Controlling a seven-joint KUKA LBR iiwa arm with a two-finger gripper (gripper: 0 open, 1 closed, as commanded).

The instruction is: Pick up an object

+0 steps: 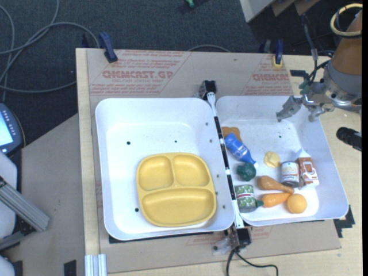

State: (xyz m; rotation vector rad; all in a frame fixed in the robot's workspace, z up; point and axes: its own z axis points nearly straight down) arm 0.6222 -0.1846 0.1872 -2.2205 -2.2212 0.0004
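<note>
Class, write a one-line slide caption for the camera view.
Pincer hovers above right bin of toy food; yellow divided plate in left bin.

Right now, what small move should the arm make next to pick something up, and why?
Probably move the gripper toward the near end of the right bin and lower it. It hangs over the bin's bare far end; the blue bottle and other toys lie nearer.

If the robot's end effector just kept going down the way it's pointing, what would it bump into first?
Probably the bare white floor of the right bin. The end effector hangs over its upper part, apart from the toys, though depth is hard to judge.
</note>
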